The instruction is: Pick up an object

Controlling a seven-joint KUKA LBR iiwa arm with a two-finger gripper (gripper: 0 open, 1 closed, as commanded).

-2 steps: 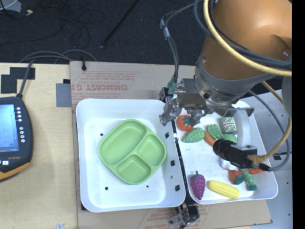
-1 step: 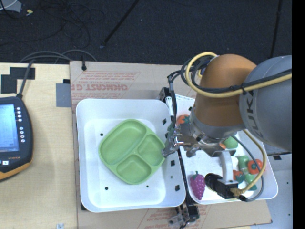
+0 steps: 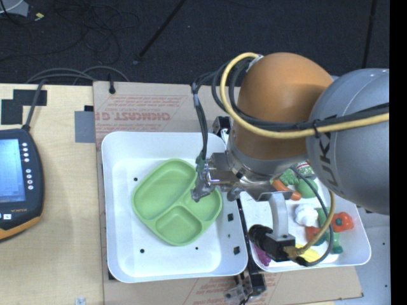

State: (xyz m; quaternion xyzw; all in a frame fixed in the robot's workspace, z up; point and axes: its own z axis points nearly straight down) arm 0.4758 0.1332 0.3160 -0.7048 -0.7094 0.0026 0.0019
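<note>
Left bin holds green plate, three compartments, lying flat. Gripper low over plate's right rim, near where dividers meet; clenched or released, cannot tell. Right of plate, right bin holds white lump, red-orange toy

Two white bins are counted on the bench, a left bin and a right bin, side by side on one sheet of cardboard. One green plate, divided into three compartments, is counted in the left bin. In the right bin, much of it covered by the arm, perhaps five small things are made out: one red-orange piece, one white piece, one green piece, one orange piece and one yellow piece. One control pendant is counted at the bench's left edge.
</note>
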